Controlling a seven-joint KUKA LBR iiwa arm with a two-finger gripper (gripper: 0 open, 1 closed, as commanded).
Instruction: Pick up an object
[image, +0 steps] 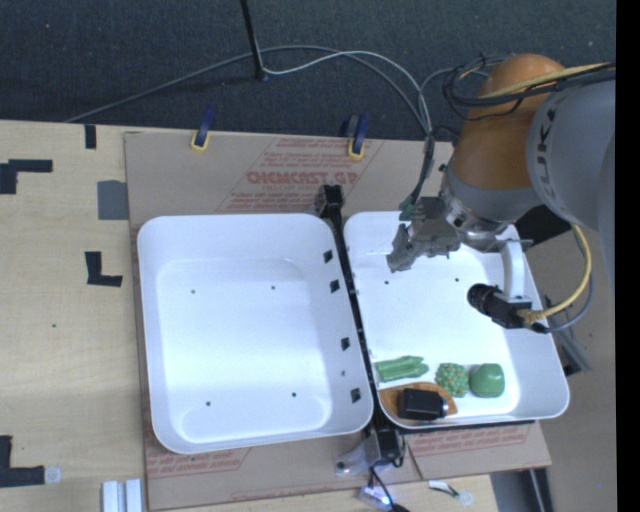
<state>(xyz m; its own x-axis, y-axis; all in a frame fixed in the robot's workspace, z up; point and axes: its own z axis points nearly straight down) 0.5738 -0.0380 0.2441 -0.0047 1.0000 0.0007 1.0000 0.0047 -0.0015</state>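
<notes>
Here the gripper (402, 250) hangs over the upper part of the right bin (540, 400), near the divider between the two bins, and whether its claw is wide or narrow I cannot tell from this slant. Along that bin's near edge lie the objects: a long green piece (400, 367), a bumpy green piece (452, 377), a round green piece (487, 380), and a black object (422, 403) resting on something orange (447, 405), all well apart from the gripper. The left bin (160, 240) sits just beside it.
</notes>
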